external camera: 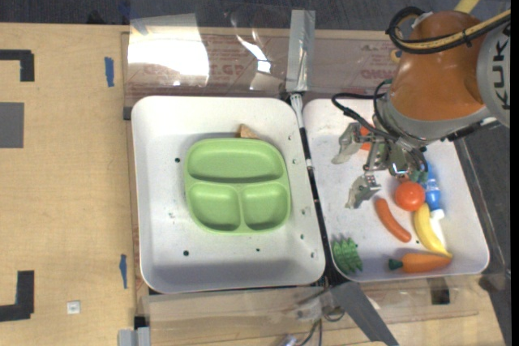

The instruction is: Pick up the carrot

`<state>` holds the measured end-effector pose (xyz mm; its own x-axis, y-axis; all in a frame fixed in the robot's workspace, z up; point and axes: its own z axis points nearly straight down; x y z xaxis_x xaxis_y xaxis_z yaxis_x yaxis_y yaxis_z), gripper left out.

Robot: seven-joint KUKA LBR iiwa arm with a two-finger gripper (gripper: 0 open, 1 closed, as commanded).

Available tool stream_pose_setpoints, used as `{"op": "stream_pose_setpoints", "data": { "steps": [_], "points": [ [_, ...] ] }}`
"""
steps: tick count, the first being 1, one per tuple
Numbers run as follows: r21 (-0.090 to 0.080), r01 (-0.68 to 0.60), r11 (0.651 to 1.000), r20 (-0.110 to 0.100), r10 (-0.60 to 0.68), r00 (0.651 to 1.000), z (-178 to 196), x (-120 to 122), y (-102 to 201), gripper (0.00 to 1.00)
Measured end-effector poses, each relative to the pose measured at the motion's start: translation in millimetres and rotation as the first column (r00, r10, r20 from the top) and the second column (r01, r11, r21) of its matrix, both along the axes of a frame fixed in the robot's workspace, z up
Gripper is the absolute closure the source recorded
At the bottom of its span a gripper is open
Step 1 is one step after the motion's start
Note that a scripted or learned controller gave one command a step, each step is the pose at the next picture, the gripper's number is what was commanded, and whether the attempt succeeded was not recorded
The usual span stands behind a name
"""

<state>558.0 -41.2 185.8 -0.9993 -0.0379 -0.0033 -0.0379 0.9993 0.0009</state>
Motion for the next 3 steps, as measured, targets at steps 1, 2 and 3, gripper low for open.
{"op": "stream_pose_setpoints", "data": {
  "steps": [1,2,3],
  "points": [
    [-0.001,-0.421,0.907,0.0,0.421,0.907,-0.4,-53.2,-6.2,0.0],
    [0.0,0.048,0.999,0.003,-0.048,0.999,-0.7,-42.7,-21.2,0.0],
    [0.002,0.369,0.929,0.007,-0.369,0.929,134.2,-29.9,-26.7,0.0]
  ]
}}
